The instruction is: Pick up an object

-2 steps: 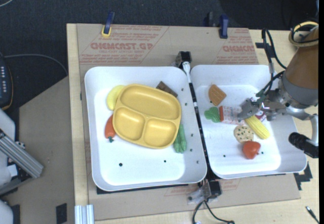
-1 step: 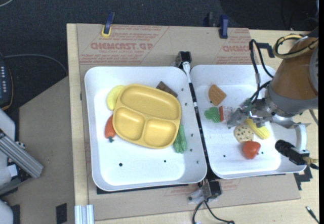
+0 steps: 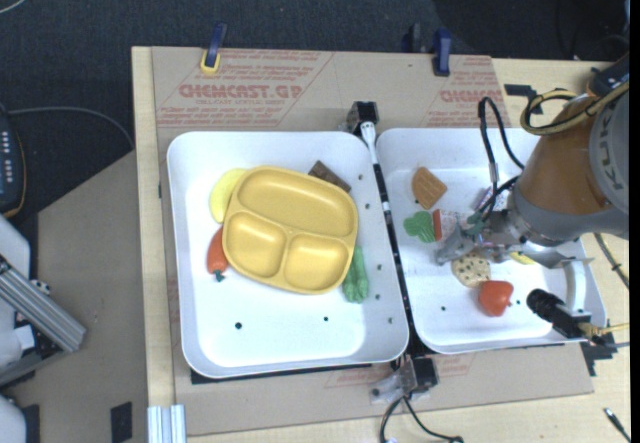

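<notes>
- Grey metal of the arm (image 3: 575, 166) reaches across the right bin (image 3: 560, 331), with the hand (image 3: 462, 243) low over the bin's middle, among the toys there.
- Whether the hand is spread or pressed together I cannot tell; its tips blur into the clutter, and nothing is clearly seen pinched between them.
- Candidate things lie right around it: a speckled cookie (image 3: 470, 270) just beside the hand on the worktop's near side, a green and red toy (image 3: 424, 225) just beside it toward the left bin, an orange piece (image 3: 429, 187) farther toward the far edge, and a red tomato-like piece (image 3: 495, 297) nearer the front rim.
- The left bin (image 3: 200, 331) holds a yellow divided tray (image 3: 288, 228) with a carrot (image 3: 216, 255) and a green leafy toy (image 3: 356, 278) at its edges, well apart from the hand.
- Judged from this, the approach is made and the hand is down at the things, but no lift is shown; closing on one piece and raising it remain to be done.
</notes>
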